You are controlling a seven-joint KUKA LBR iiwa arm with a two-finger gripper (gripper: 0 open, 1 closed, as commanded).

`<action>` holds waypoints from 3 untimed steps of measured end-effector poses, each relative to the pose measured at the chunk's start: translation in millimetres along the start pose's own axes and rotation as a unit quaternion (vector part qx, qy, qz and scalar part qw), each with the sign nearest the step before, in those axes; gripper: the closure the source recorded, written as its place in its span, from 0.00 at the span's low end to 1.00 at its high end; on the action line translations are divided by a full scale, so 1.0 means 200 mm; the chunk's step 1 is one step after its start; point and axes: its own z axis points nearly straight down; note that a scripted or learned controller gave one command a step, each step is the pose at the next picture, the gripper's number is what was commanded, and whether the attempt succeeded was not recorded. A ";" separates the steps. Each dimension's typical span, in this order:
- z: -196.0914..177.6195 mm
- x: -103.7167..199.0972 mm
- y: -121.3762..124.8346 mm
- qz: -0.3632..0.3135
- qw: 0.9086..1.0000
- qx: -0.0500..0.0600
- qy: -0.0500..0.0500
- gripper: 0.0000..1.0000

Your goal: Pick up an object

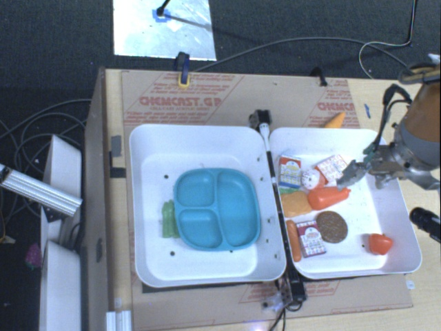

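Hand (353, 171) over right bin (396, 205), grip state unclear, orange carrot (327, 198) just below-left.

I read "CHEMCAST GP" in red print on the brown protective sheet (207, 95) covering my counter. Print on the small cartons in my right bin is illegible.

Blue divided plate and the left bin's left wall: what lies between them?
In the camera view, a small green object lies there on the bin floor, against the left edge of the blue divided plate, apart from the left bin's wall.
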 end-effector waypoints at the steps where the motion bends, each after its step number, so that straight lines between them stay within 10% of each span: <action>1: 0.42 0.10 0.33 0.000 1.000 0.001 0.000 0.00; 2: 0.74 0.01 0.26 0.000 1.000 -0.004 -0.001 0.00; 3: 0.71 0.01 0.25 0.000 1.000 -0.001 0.000 1.00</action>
